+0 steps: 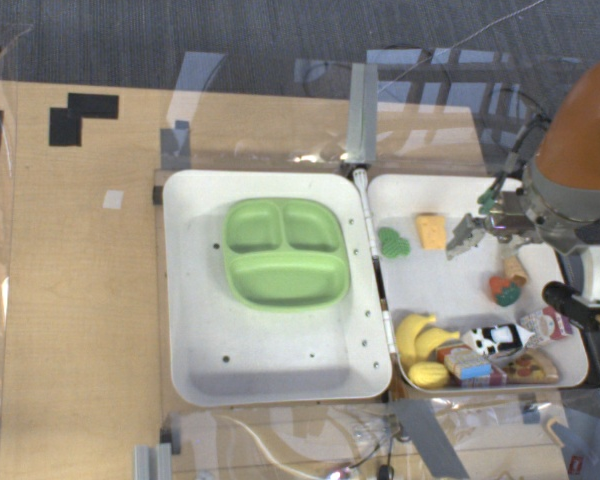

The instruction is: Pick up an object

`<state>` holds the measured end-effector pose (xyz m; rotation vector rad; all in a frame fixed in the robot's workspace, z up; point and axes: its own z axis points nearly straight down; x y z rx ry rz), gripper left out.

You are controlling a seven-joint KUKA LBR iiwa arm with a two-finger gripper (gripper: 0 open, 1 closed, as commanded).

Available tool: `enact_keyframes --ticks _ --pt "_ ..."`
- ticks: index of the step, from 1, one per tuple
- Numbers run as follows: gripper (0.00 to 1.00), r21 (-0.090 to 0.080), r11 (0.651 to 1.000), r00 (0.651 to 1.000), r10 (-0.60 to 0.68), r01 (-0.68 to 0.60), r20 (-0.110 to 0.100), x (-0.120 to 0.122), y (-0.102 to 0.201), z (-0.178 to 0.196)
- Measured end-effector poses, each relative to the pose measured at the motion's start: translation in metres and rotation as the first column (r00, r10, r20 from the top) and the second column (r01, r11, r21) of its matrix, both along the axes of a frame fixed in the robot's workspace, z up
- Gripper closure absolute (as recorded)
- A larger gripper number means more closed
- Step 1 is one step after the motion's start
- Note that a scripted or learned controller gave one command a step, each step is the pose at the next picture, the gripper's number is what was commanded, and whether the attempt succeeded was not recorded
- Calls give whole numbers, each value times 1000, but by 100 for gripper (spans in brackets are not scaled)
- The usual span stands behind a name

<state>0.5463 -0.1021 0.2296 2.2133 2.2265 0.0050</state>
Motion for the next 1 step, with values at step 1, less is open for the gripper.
enact_keyframes --ticks 1 --pt "0 -1 998 998 71 -71 0 84 -8 -90"
